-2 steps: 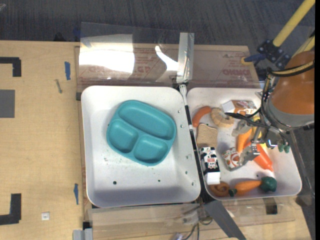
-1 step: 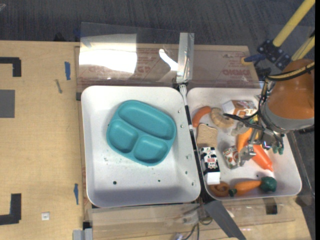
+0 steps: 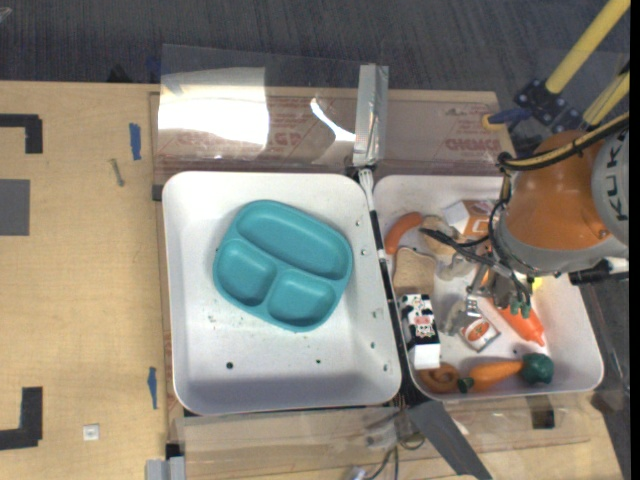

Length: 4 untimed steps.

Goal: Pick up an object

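Observation:
The right bin [image 3: 585, 363] holds several small objects. A curved orange sausage [image 3: 400, 230] lies at its back left, with a brown piece [image 3: 415, 266] just in front of it. Along the left wall sit a black-and-white carton [image 3: 418, 318] and a white block [image 3: 427, 356]. A carrot with a green top [image 3: 500, 372] lies along the front wall, and a second carrot [image 3: 527, 325] lies right of centre. A small red-and-white packet [image 3: 481, 334] sits in the middle. My gripper [image 3: 482, 286] hangs low over the bin's middle, just above the packet and beside the second carrot.
The left bin [image 3: 200, 368] holds a teal divided plate [image 3: 284, 263]. A clear plastic panel [image 3: 260, 118] and a metal divider post [image 3: 369, 113] stand behind the bins. The arm's orange band [image 3: 555, 203] covers the right bin's back right corner.

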Tool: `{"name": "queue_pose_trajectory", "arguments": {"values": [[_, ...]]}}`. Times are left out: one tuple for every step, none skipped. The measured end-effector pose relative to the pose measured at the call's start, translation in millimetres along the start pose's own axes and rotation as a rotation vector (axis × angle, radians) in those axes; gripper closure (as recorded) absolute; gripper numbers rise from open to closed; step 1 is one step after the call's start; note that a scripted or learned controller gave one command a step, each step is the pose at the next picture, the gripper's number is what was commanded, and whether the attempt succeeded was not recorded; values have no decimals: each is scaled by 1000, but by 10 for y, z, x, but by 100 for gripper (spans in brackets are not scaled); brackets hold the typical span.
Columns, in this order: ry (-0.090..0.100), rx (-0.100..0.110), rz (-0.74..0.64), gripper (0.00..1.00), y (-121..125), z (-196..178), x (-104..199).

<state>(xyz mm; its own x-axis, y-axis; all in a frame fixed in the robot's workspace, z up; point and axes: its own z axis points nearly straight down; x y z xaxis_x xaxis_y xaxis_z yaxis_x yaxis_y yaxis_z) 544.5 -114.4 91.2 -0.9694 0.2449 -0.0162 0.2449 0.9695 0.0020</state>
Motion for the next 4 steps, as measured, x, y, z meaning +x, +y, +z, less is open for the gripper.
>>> {"name": "queue_pose_trajectory", "arguments": {"values": [[4, 1, 7, 0, 12, 7, 639], [6, 1, -119, 0, -96, -421, -112], [5, 0, -73, 0, -249, 24, -154], [-9, -1, -75, 100, -231, -112, -194]]}}
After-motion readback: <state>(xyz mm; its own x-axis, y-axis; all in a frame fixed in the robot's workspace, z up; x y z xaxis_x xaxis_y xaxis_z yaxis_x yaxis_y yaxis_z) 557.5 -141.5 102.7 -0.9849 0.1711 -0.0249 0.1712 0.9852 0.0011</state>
